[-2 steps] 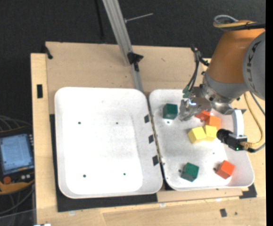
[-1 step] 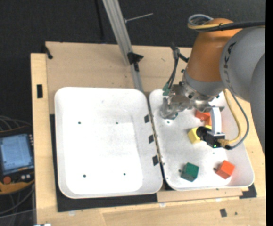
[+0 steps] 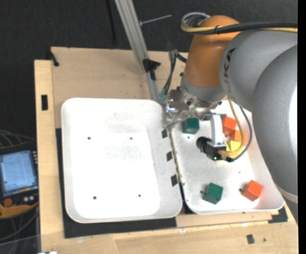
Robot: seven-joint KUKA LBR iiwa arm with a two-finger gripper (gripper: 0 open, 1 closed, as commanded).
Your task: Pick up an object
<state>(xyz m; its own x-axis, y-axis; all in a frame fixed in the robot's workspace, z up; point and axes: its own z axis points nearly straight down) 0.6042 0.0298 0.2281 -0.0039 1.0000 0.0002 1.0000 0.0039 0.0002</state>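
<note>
The gripper (image 3: 187, 115) hovers near a green block (image 3: 191, 125) at the right bin's (image 3: 195, 194) twelve o'clock. Its finger state, I cannot tell. Descending off-centre could nudge the block away.

Not much to read from where I stand. On the arm (image 3: 258, 62), grey casing just right of the orange band, there's dark lettering running down the curve, looks like part of "KUKA", cut off & seen at an angle. The handheld pendant (image 3: 12, 176) at far left, off the bench, has a lit screen w/ lines of text, too small and blurred to make out. No other legible text, nos. or labels.
</note>
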